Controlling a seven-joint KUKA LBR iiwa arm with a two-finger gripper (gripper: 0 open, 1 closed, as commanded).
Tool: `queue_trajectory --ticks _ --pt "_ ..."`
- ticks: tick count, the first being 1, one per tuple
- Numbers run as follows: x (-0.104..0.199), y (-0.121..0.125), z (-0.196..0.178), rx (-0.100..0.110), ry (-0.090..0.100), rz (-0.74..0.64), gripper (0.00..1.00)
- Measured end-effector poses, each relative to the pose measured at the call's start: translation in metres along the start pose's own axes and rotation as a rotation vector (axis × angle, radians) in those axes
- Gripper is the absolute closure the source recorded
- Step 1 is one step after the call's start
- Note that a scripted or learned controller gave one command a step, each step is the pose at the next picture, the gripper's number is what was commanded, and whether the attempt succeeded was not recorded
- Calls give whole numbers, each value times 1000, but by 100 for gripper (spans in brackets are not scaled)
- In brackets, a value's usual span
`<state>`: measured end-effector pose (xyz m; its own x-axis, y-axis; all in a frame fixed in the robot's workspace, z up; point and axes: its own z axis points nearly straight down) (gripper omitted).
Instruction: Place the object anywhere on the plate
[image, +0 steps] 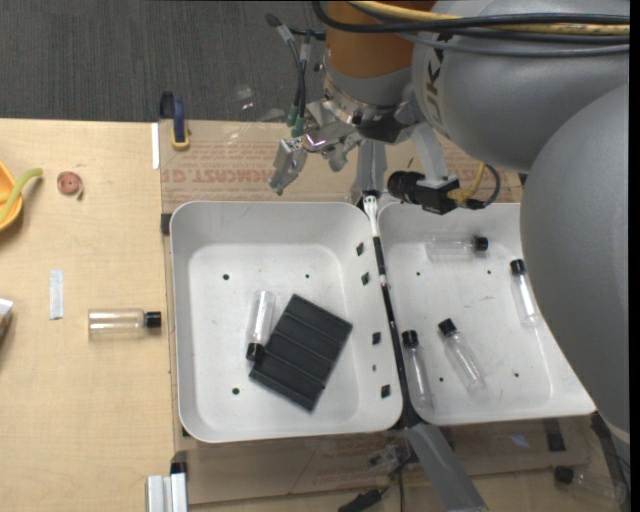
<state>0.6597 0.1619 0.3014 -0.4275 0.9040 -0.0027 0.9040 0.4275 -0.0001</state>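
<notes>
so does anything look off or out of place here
One clear vial lies on its side on the wooden bench, left of the left bin, while the other vials lie inside the bins. In the left bin a vial lies against the black plate, which sits at a slant.

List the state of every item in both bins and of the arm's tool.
Black ribbed rectangular plate: flat in the left bin, tilted diagonally.
Clear plastic vial with black cap: lying beside the plate's left edge, touching it.
Four clear black-capped vials: lying scattered in the right bin.
Tool: raised beyond the bins, holding nothing visible.
</notes>
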Motion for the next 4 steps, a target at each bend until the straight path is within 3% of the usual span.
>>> queue_trajectory --ticks 1,2,3,4 --pt "-30 -14 -140 -2 0 -359 0" --pt "-74 -45 -140 -1 1 -588 0" --pt "-163 -103 -88 -1 1 -797 0" --pt "-255 -139 -46 -3 0 -1088 0"
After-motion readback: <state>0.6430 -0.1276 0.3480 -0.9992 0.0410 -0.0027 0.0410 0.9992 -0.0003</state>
